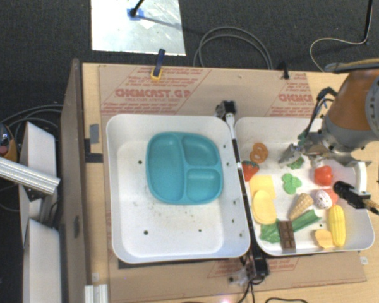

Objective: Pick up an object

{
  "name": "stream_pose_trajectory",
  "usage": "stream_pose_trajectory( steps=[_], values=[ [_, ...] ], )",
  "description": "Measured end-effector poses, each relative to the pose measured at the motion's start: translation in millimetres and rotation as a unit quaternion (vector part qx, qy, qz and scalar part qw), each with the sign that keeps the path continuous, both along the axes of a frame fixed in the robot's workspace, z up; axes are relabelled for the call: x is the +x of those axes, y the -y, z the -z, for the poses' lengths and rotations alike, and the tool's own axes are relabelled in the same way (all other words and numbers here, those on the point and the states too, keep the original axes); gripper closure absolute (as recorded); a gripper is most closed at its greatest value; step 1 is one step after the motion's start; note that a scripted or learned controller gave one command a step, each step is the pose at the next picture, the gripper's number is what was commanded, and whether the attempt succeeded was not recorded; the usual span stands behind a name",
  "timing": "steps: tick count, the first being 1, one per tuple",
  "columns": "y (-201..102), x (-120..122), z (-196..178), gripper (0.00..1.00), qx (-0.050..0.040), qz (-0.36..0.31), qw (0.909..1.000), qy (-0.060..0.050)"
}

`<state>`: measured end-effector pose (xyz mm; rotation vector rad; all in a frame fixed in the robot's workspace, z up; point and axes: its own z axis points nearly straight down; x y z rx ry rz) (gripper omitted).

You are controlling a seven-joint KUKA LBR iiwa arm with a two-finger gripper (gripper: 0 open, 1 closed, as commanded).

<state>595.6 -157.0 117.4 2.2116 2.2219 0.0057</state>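
Pincer (pixel 295 154) low in right bin (pixel 366 235) — by green toy (pixel 296 163)

Two white bins side by side on cardboard-covered bench. Left bin (pixel 123 188): teal divided plate (pixel 182 168) near centre. Right bin (pixel 366 232): toy foods, including pretzel (pixel 259 151), red tomato (pixel 323 175), corn cob (pixel 336 224), ice-cream cone (pixel 301 204), green leaf piece (pixel 291 183). Arm (pixel 360 106) enters from right; gripper (pixel 294 154) low over right bin's far part, beside small green piece (pixel 296 163).
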Motion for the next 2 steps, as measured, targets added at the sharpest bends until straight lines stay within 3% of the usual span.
stream_pose_trajectory(
  steps=[1, 2],
  values=[
    [-15.0, -25.0, 34.7, 0.00, 0.0015, 0.002, 1.0000, -0.005],
    [19.6, -11.6, -29.9, 0.00, -0.0010, 0.002, 1.0000, 0.001]
  ],
)
